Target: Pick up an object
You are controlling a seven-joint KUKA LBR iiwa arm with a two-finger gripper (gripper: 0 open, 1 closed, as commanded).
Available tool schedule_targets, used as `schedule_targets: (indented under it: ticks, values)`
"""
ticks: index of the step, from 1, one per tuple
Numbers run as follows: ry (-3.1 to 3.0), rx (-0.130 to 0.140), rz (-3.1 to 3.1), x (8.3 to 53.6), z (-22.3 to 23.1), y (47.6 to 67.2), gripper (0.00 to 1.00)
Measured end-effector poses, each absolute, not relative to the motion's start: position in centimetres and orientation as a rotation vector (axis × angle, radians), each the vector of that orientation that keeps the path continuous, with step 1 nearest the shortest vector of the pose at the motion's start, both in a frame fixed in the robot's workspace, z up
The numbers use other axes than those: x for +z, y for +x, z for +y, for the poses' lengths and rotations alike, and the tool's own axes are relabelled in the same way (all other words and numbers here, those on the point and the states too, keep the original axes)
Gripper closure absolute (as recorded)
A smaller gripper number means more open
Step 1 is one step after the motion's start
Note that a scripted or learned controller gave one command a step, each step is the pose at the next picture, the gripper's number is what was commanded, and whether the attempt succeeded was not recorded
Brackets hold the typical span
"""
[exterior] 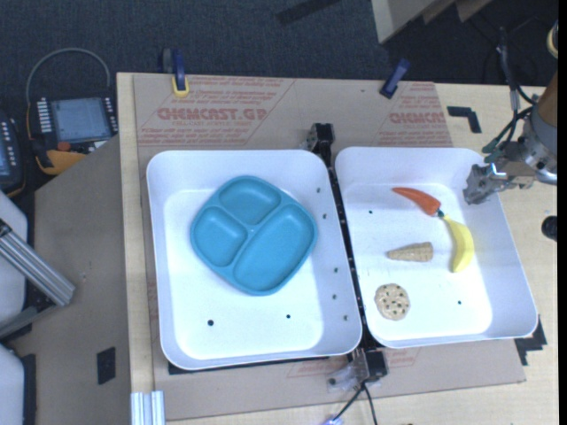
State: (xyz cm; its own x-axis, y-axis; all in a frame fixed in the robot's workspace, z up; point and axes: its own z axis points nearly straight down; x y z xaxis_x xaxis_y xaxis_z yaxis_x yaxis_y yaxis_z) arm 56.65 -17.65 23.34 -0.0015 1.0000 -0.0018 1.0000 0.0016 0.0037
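In the right bin (496,321) lie a red-orange chili pepper (416,199), a yellow banana (459,243), a beige cone-shaped piece (410,253) and a round cookie (392,300). My gripper (484,183) hangs at the bin's upper right edge, to the right of the pepper and above the banana. Nothing shows between its fingers.
The left bin (177,326) holds a blue divided plate (254,234). A central rail with clamps (321,136) separates the bins. Cables and the arm's wrist (540,149) crowd the right side. A tablet-like pendant (78,119) lies off the bench at left.
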Motion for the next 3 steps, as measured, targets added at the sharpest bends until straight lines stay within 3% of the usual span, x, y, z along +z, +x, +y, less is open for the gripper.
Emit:
schedule_targets:
  ticks: [2, 3]
  values:
    - [2.217, 0.0, 2.229, 23.2, -6.4, 58.0, 1.0]
    - [2.218, -0.002, 2.23, 22.3, -1.1, 57.5, 1.0]
